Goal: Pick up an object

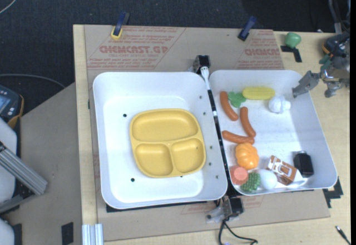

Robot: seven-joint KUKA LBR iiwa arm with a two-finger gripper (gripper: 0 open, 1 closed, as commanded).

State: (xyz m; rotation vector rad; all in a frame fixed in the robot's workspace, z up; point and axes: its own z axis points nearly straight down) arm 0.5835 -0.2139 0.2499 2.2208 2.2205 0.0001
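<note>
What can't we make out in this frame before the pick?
- Gripper, camera view: small, blurred, near the right edge; finger state unreadable.
- Arm: cut off by the right edge.
- White item in the right bin: partly behind the broccoli; identity unclear.
- Brown packet: label too small.

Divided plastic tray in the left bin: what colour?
Yellow; the three-compartment plastic tray shows best in the camera view.

We see a yellow tray [166, 143] in a white bin [108, 127]. The other white bin [317, 127] holds orange sausages [247, 121], yellow corn [258, 93], an orange pepper [247, 155], green broccoli [252, 183] and a black block [303, 163].
</note>
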